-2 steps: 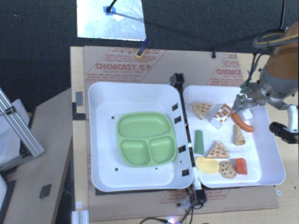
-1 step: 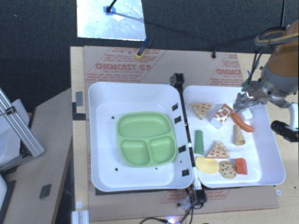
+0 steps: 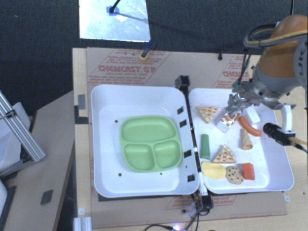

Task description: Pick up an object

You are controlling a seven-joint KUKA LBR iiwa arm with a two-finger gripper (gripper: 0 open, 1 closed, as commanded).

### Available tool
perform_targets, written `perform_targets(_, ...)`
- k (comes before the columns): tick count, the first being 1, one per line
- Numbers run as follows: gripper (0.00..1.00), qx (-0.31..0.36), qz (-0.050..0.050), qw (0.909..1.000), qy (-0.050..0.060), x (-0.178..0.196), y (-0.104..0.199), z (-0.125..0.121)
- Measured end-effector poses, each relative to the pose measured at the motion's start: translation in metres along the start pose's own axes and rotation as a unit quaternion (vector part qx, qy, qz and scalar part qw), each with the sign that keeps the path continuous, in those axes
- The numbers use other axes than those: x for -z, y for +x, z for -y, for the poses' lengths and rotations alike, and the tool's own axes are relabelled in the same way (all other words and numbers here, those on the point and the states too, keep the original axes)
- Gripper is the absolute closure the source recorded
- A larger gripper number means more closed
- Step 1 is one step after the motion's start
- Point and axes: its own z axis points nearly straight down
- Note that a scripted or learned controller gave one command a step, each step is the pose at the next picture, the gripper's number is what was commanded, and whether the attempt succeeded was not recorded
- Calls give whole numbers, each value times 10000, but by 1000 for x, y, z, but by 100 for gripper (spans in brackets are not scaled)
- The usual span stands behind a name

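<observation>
The right bin holds several toy foods. Among them are a pizza slice, a white and red piece, a red sausage, a tan cone and a green stick. A second pizza slice, a yellow piece, a cookie and an orange-red block lie nearer the front. My gripper hangs over the bin's back part, just above the white and red piece and left of the sausage. I see nothing held in it.
The left bin holds a green divided tray. A black ridge with clips separates the two bins. The arm's grey body and orange band fill the upper right. A black fitting juts over the right bin's edge.
</observation>
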Motion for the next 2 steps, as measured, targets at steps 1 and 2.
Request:
perform_targets(1,100,2,-1,10000,8,-4,61,-2)
perform_targets(2,100,1,1,10000,1,-6,118,-3)
